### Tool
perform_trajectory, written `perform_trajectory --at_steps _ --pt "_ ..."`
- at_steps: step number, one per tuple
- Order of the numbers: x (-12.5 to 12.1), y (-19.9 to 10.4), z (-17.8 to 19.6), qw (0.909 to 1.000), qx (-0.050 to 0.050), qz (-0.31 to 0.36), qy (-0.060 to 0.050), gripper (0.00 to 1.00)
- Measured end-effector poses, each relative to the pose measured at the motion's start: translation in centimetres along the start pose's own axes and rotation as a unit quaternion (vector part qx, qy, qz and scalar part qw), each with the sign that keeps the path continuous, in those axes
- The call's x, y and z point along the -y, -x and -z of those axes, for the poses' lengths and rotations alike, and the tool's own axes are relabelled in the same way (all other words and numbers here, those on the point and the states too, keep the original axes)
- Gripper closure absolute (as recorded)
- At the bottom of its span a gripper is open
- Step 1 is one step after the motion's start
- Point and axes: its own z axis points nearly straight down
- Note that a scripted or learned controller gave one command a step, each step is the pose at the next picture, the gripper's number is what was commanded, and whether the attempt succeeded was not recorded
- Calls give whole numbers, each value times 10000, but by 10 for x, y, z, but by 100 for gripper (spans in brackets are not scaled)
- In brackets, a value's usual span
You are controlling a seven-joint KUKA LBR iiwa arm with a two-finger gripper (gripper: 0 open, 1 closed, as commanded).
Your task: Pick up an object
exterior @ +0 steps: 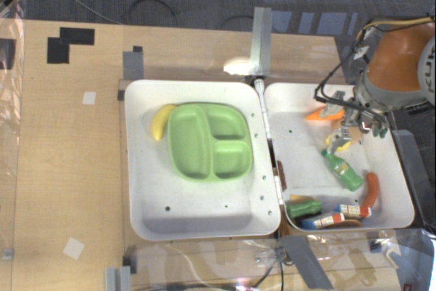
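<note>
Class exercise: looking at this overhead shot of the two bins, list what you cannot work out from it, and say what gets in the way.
1. End effector: open or shut is unclear; too small and cluttered in the camera view.
2. Banana: partly hidden under the green divided plate.
3. Orange item: partly covered by the arm; identity unclear.
4. Items at the right bin's front edge: too small and crowded to identify.

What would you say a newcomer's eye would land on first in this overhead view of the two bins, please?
Most likely the bright green divided plate in the middle of the left bin, with a yellow banana tucked against its left edge. Next comes the arm's orange band at the right edge, with the gripper hanging over the right bin just above a green bottle. Smaller items crowd that bin's near edge.
</note>
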Motion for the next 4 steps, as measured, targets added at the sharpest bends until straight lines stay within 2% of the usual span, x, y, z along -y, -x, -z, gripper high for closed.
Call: perform_trajectory --at_steps 1,2,3,4 --pt "2 -18 -7 9972 35 -750 4 0" --pt "-23 -62 -17 9937 -87 -1119 4 0" --pt "-18 -17 -20 9855 -100 -1694 -4 0" --pt "-21 -53 -18 9838 -94 -1792 -9 0"
